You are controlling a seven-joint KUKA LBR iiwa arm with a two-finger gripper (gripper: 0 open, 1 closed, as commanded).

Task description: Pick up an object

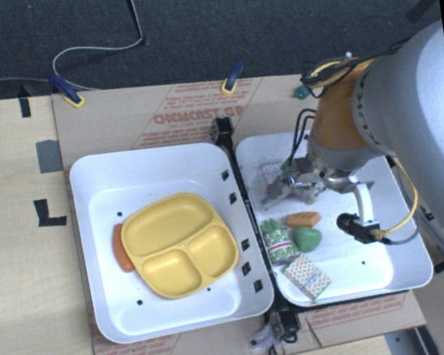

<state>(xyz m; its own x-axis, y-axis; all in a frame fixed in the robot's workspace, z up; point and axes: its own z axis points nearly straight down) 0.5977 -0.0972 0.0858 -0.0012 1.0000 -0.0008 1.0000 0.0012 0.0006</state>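
My gripper (pixel 275 185) hangs low over the upper left part of the right bin (pixel 398 263), close to the divider between the bins. Just below it lie an orange carrot-like piece (pixel 302 219), a round green object (pixel 308 239) and a green-and-white packet (pixel 276 242). A small patterned box (pixel 307 275) sits nearer the front rim. None of these is visibly in the gripper. The grey arm with its orange band (pixel 337 119) reaches in from the right.
The left bin (pixel 110 311) holds a yellow divided plate (pixel 180 242) with an orange-red object (pixel 121 249) tucked under its left edge. A black cable and connector (pixel 358 227) dangle from the wrist over the right bin. Clips hold the cardboard at the back.
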